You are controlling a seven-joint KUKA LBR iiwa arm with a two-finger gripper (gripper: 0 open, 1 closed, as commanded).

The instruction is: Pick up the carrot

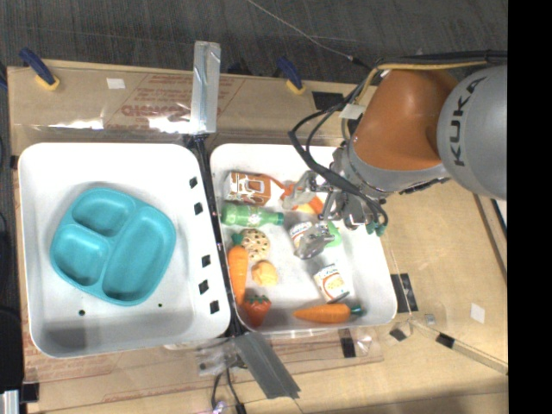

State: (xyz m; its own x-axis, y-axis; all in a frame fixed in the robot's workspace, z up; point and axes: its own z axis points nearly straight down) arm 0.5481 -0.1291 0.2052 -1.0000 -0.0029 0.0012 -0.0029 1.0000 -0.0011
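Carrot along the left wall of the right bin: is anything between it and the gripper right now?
Yes. The gripper sits near the bin's middle, over a small can. Between it and the carrot lie a cookie and a small orange-yellow toy, both beside the carrot. From above, nothing covers it.

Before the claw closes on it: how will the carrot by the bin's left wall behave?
The carrot looks like a stiff, smooth toy, so probably light and somewhat slippery. Its round, tapered shape may roll or pivot if nudged. It lies along the bin wall beside the cookie, so room looks tight.
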